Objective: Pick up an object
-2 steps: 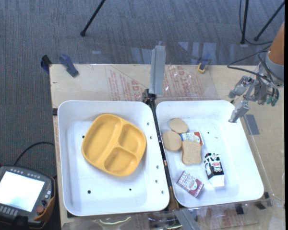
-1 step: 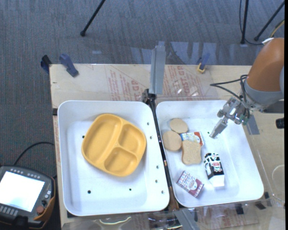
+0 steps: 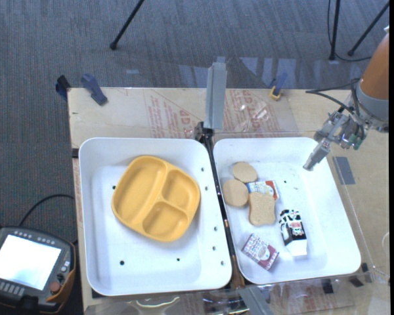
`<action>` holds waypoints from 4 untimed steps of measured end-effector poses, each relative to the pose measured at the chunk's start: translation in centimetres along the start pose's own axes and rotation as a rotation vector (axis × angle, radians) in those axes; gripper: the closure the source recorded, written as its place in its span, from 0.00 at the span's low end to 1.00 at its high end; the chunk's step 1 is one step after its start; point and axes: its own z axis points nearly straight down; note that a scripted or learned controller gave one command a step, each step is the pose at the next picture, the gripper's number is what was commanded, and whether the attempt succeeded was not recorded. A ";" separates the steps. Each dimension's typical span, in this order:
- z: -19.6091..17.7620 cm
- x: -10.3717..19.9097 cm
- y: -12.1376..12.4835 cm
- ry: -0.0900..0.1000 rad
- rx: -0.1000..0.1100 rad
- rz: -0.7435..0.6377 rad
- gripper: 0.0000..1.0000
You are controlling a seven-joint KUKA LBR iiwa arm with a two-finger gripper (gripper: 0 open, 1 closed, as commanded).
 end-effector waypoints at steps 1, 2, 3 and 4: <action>7.3 2.0 -1.7 0.015 0.009 0.355 0.00; 10.7 4.5 -3.5 0.014 0.010 0.568 0.00; 13.9 1.0 -0.7 0.009 0.007 0.440 0.00; 12.8 1.0 -0.5 0.008 0.006 0.434 1.00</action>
